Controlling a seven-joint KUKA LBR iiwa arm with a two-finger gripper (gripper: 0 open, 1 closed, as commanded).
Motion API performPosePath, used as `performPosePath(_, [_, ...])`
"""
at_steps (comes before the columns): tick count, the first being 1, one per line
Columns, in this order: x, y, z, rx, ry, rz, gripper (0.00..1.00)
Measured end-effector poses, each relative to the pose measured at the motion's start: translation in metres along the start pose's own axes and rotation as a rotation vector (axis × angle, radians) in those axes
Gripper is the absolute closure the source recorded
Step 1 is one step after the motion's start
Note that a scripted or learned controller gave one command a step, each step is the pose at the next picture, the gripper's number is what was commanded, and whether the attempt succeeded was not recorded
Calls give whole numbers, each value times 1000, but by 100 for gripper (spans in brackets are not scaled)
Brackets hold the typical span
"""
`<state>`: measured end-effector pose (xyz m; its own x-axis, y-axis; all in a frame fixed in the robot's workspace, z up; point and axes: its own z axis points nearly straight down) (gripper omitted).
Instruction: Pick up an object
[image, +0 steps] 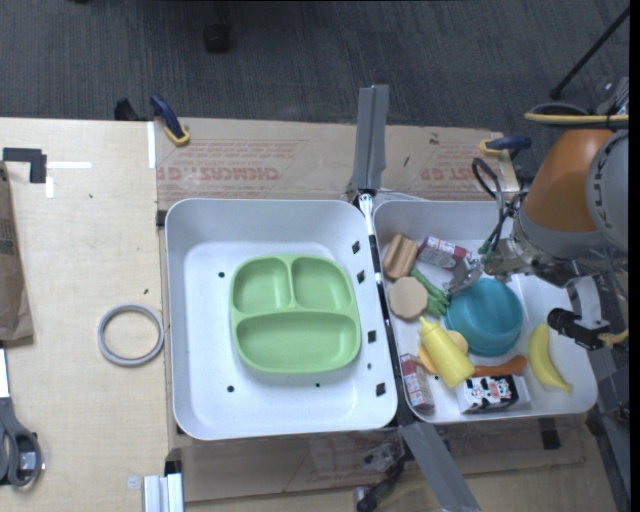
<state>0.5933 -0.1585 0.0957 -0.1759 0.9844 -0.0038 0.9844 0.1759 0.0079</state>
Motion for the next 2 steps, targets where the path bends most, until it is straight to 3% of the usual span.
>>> performPosePath(2, [-5, -55, -1, 0, 0, -3, 0])
